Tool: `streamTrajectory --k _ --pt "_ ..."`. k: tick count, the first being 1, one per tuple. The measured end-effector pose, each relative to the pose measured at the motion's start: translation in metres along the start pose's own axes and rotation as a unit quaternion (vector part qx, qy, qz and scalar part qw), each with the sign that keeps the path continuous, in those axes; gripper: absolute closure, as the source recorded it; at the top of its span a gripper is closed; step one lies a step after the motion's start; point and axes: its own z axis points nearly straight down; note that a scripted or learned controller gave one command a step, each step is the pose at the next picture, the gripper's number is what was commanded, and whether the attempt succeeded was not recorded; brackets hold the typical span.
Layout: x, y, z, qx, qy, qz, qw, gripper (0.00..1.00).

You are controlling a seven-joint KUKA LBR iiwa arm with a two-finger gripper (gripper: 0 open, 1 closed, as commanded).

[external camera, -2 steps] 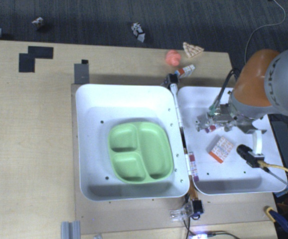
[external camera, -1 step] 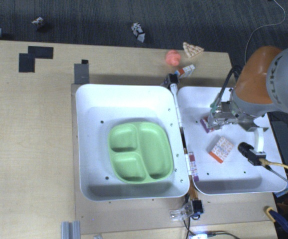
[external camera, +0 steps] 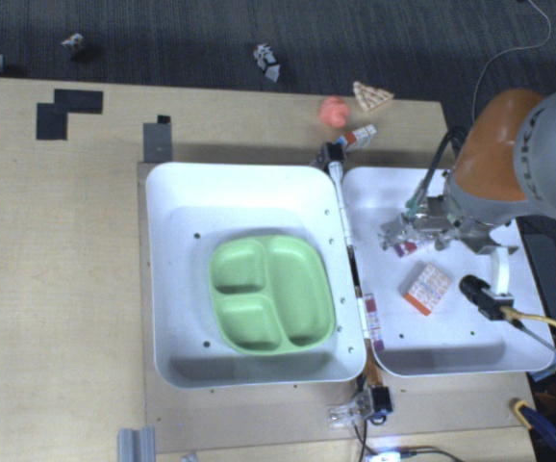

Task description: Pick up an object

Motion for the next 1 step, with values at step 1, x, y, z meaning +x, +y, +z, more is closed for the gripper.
streamTrajectory --k 1 --pt "-0.0040 -0.0530 0.0326 0.005 0.001 0.002 1.0000 0.00"
